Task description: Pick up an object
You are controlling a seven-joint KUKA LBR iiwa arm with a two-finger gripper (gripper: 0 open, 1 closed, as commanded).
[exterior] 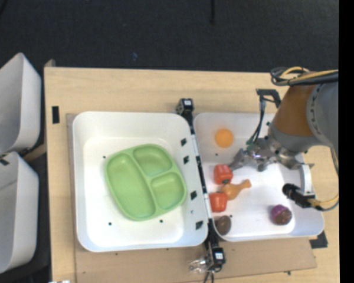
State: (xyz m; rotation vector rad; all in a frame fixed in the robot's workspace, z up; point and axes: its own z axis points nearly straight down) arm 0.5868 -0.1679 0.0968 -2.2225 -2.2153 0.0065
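- On the wooden counter [130, 90] sit two white bins: the left bin [82, 217] holds a green divided plate [144, 181], and dark floor lies beyond the far edge.
- Low over the right bin [301, 226], the tool [251, 158] has its fingers spread, nothing between them.
- Just left of it lies a red block [223, 173], with an orange ball [224, 138] farther back.
- Nearer me: an orange duck-like toy [236, 188], another red block [218, 202], a brown lump [223, 224] and a purple ball [280, 214], with bare floor between.
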